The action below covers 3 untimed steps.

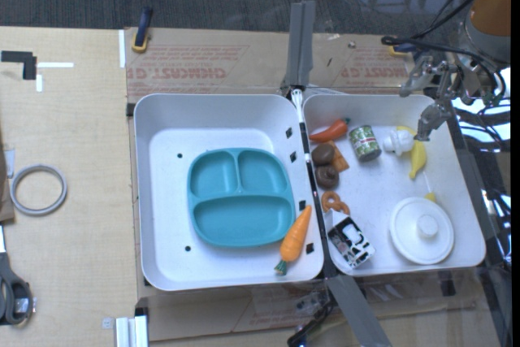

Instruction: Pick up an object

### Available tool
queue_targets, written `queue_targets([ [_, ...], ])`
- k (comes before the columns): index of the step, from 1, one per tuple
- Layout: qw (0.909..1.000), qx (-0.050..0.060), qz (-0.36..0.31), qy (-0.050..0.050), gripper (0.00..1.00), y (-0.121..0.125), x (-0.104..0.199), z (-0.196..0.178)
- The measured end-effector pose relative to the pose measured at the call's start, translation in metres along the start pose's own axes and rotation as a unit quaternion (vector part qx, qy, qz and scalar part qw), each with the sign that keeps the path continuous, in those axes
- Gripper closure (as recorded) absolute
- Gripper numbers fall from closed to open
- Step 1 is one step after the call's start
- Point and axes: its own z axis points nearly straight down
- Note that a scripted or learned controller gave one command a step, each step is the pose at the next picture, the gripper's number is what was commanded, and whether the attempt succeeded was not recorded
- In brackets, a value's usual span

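The right bin (pixel 471 199) holds several small objects. Among them are a red pepper (pixel 330 130), a green can (pixel 365 142), a white bottle (pixel 397 140), a yellow banana (pixel 418 159) and a white lidded bowl (pixel 421 230). A brown donut (pixel 325 154), an orange pretzel (pixel 334 201) and a black-and-white item (pixel 350 243) lie along the bin's left side. My gripper (pixel 428 122) hangs over the bin's far right part, just above the banana's upper end and right of the white bottle. Nothing shows in its grasp.
The left bin (pixel 158 134) carries a teal divided plate (pixel 240 197) and an orange carrot (pixel 296 236) at its front right. A grey divider bar (pixel 301 45) runs behind the bins. A tape ring (pixel 36 189) lies on the bench at left. Cables (pixel 479 77) trail at right.
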Motion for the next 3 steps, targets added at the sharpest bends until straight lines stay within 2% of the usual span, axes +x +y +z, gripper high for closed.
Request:
queue_targets([
  [1, 0.9974, 0.000, 0.072, -0.001, 0.00, -0.025, -0.013, 0.148],
  [2, 0.9976, 0.001, 0.069, -0.004, 1.00, -0.023, -0.016, 0.137],
  [3, 0.9976, 0.001, 0.069, -0.004, 0.00, -0.023, -0.016, 0.137],
])
